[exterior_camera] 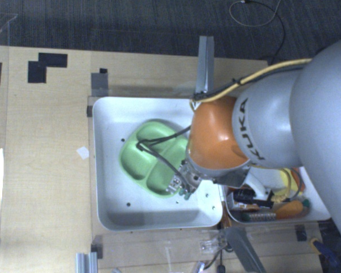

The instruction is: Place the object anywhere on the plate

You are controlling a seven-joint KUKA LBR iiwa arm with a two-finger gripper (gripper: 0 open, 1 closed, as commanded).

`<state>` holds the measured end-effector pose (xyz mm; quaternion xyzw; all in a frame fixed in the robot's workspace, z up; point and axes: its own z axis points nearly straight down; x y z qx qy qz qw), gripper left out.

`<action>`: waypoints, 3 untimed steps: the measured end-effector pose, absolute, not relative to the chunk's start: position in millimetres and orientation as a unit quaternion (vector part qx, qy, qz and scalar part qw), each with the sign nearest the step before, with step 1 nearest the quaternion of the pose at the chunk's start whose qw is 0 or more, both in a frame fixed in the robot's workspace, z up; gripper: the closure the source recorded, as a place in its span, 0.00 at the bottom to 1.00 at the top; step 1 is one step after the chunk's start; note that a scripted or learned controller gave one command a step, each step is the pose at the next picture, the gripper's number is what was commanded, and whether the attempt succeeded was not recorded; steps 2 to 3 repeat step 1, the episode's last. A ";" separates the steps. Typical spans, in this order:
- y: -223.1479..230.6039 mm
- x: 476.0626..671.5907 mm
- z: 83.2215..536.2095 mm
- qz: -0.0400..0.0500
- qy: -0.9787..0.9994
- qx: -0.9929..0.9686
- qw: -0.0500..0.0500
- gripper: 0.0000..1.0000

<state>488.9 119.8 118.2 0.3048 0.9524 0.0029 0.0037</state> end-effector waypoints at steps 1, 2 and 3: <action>70.8 488.6 202.8 0.002 0.890 0.457 0.003 1.00; 70.8 488.6 202.8 0.002 0.890 0.457 0.003 1.00; 70.8 488.6 202.8 0.002 0.890 0.457 0.003 1.00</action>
